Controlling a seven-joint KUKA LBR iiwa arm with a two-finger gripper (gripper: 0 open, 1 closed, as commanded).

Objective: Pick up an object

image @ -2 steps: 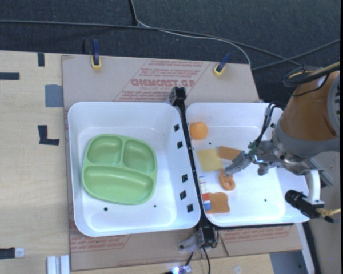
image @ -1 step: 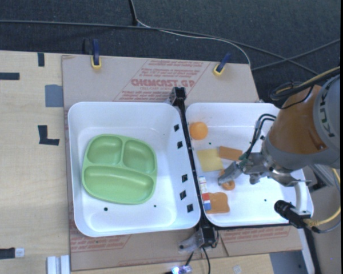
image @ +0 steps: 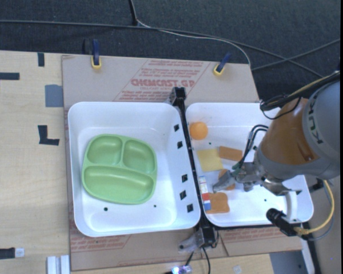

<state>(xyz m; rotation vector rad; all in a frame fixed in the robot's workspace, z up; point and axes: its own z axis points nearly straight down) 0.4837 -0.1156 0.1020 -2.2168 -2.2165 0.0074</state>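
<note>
Where the hand (image: 224, 181) hovers, one ball (image: 199, 131).

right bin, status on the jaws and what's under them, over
Gripper low in right bin, grip state unclear. Nothing seen held. Yellow block, orange ball, tan pieces close beside it. Green tray in left bin.

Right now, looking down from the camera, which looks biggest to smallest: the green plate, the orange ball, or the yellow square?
1. Green plate, by far the biggest.
2. Yellow square.
3. Orange ball, a bit smaller than the square.
</note>
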